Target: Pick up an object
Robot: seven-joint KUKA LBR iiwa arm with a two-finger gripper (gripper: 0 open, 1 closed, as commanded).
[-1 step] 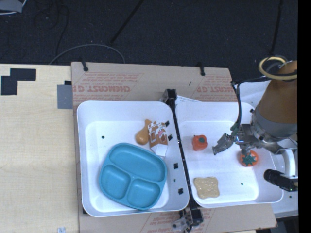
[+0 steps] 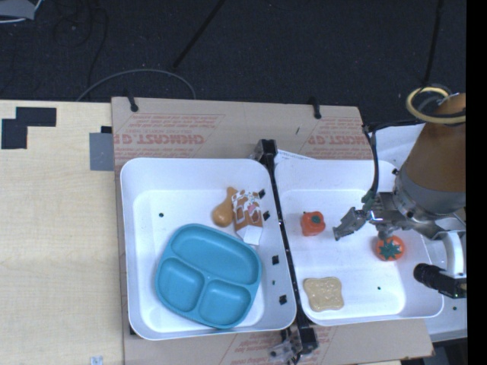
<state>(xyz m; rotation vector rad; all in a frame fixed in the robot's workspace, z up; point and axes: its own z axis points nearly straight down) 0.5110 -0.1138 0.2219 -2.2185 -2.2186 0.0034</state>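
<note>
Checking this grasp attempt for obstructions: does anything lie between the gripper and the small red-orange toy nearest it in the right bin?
Nothing visible does. The gripper hangs over the right bin, and bare white floor separates it from the red-orange toy just to its left. The toast piece and the orange round toy lie off that line.

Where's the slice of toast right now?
The toast lies flat in the right bin, near its front-left corner, below the small red pumpkin-like toy and apart from the gripper.

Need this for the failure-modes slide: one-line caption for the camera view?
Gripper hovers in the right bin between two tomato-like toys, toast nearby; blue tray in the left bin.
</note>
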